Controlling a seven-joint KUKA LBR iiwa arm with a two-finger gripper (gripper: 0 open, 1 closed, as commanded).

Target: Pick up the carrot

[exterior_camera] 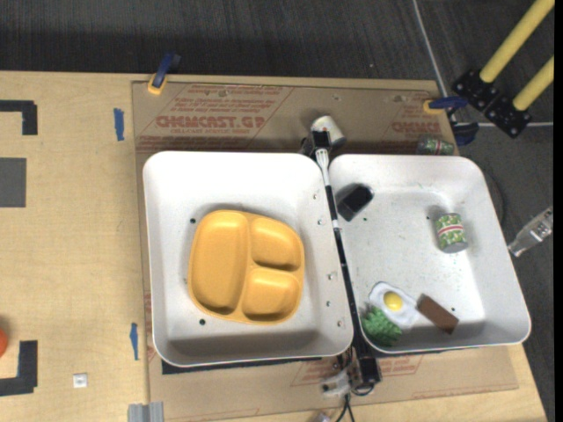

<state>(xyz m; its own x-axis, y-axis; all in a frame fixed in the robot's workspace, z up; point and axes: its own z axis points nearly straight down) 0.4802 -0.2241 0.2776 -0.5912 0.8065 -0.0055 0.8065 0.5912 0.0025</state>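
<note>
Count of bins on the tabletop (pixel 62 236): two, side by side and touching along their inner rims.

Left bin (pixel 158 236): one item, a yellow plate (pixel 246 266) with three compartments, lying flat near the middle.

Right bin (pixel 396 236): five items, one of each.
- One black object (pixel 354 200) in the far-left corner, by the shared rim.
- One small can (pixel 450 231) with a green and white label, toward the right side, well apart from the others.
- One toy fried egg (pixel 393 303) at the near edge.
- One green leafy piece (pixel 380 323), touching the egg on its near-left side.
- One brown block (pixel 436 313), just beside the egg on its right.

Carrot: I could not tell which item it was. One orange thing (pixel 3 343) lay on the tabletop at the view's left edge, well apart from both bins and cut off by the frame.

Hand: I could not tell whether it was apart or together.

Two yellow poles (pixel 526 25) crossed the far-right corner.
</note>
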